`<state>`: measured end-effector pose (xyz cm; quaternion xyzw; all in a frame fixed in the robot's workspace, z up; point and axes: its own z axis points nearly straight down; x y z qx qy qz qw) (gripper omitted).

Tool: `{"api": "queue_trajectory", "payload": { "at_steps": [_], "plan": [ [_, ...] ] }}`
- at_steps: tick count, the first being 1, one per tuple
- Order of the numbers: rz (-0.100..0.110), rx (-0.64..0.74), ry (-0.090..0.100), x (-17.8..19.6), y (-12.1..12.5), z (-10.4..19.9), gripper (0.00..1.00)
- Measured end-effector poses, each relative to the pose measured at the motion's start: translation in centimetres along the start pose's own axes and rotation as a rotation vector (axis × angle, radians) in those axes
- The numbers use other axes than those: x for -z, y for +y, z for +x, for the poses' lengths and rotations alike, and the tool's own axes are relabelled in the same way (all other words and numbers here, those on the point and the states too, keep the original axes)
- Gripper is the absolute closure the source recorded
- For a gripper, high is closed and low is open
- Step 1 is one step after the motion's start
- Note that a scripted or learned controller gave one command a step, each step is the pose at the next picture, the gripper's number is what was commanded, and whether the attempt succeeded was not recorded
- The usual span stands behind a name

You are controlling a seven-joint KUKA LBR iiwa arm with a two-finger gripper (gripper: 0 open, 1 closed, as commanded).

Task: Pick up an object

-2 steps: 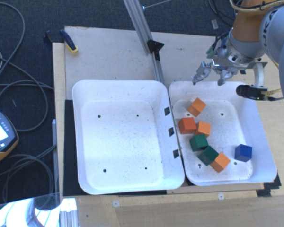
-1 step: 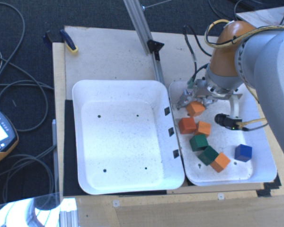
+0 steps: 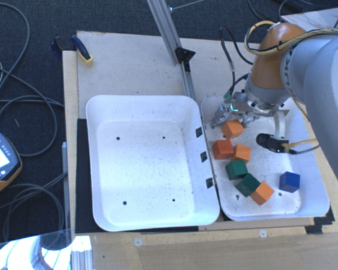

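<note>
Several small blocks lie in the right bin (image 3: 302, 206). An orange block (image 3: 232, 129) sits at the bin's far left. A red-orange block (image 3: 222, 148) and a smaller orange block (image 3: 242, 152) lie just in front of it. Nearer the front are a green block (image 3: 236, 169), a dark green block (image 3: 248, 184), another orange block (image 3: 262, 193) and a blue block (image 3: 289, 181). My gripper (image 3: 231, 115) hangs low over the bin's far left corner, right behind and above the first orange block. From this angle I cannot make out whether it touches that block.
The left bin (image 3: 141, 101) stands beside the right one, with small black clips along their shared wall. A slanted metal bar (image 3: 168, 27) crosses the bench behind the bins. Cables (image 3: 281, 143) hang from the wrist over the right bin.
</note>
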<state>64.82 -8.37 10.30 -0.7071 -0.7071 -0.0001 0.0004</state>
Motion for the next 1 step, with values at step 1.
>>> {"api": "queue_trajectory", "payload": {
  "at_steps": [1],
  "plan": [
    [-0.002,0.000,0.001,1.11,0.07,0.02,1.00]
  ]
}}
